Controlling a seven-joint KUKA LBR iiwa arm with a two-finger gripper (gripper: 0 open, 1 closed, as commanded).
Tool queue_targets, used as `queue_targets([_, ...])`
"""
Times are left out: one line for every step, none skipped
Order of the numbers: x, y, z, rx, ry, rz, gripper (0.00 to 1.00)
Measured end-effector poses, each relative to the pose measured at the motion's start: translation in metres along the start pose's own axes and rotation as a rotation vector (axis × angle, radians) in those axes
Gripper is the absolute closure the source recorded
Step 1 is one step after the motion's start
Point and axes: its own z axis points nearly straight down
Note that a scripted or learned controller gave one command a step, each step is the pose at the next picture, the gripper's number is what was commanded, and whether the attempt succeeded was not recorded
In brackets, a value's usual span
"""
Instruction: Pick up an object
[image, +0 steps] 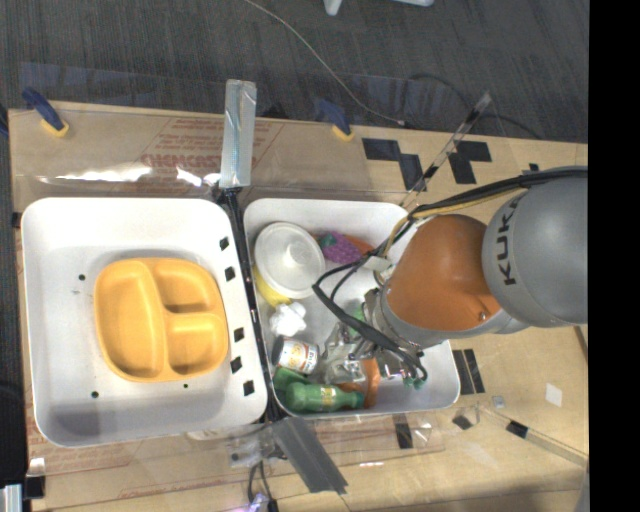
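I see the gripper (352, 362) low in the right bin (440, 385), over an orange item (368, 381). I can't tell its grip. A green bottle (318, 396) lies beside it.

1. A yellow divided tray (160, 318) lies in the left bin (50, 300).
2. The right bin (440, 385) sits just beside the left one.
3. Brown cardboard (120, 140) covers the surface beneath both bins.
4. A grey tape strip (238, 135) stands above the gap between the bins.

Robotics lab (KUKA arm (520, 260), bins (50, 300))
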Motion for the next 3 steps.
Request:
queue_targets([-0.038, -0.015, -0.174, 0.006, -0.009, 0.004, 1.00])
queue_targets([-0.075, 0.018, -0.058, -0.004, 0.010, -0.135, 1.00])
queue_targets([-0.061, -0.050, -0.228, 0.008, -0.009, -0.090, 1.00])
